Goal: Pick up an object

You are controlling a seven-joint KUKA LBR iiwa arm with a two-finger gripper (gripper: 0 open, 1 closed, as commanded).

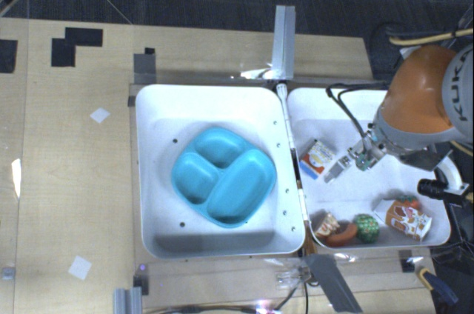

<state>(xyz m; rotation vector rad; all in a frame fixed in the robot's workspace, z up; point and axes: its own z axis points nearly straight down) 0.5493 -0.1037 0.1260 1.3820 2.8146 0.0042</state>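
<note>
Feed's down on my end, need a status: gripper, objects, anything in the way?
Gripper low in right bin, nothing seen held. Small carton just beside it. Sausage, green ball, juice box along front wall. Nothing blocking.

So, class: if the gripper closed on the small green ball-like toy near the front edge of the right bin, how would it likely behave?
The green toy looks rounded and bumpy, so it may roll or squirt sideways if pinched off-centre. It is small, so probably light. It lies against a reddish toy and near the right bin's front wall, so a push would likely jostle that neighbour.

Grey arm (437, 120), orange band, black cables, KUKA lettering.
</note>
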